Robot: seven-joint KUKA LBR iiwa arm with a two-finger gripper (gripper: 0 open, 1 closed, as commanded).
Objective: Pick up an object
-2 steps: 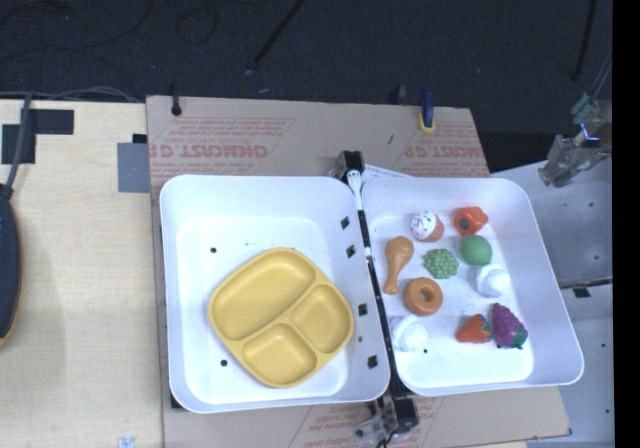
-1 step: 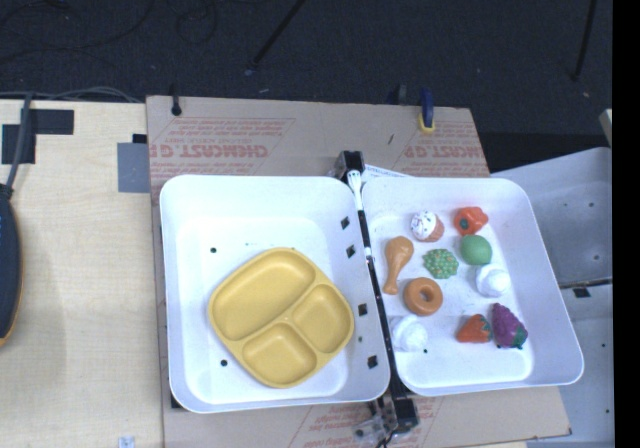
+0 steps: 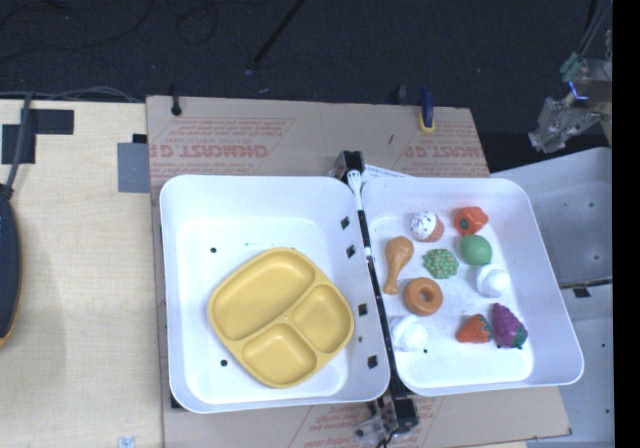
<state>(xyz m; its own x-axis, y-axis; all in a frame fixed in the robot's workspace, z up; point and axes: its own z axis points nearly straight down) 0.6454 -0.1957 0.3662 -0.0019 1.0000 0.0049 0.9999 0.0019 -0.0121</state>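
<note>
The right bin holds several toy foods: a tan drumstick, a brown doughnut, a green bumpy piece, a green round fruit, a red pepper, a white-and-red piece, purple grapes, a red piece and two white pieces. My gripper hangs at the far right, beyond the bins' back right corner and well away from all of them. Nothing is seen in it.
The left bin holds a yellow three-compartment plate. A black divider runs between the bins. Both stand on a cardboard sheet on the wooden bench. A grey panel lies to the right.
</note>
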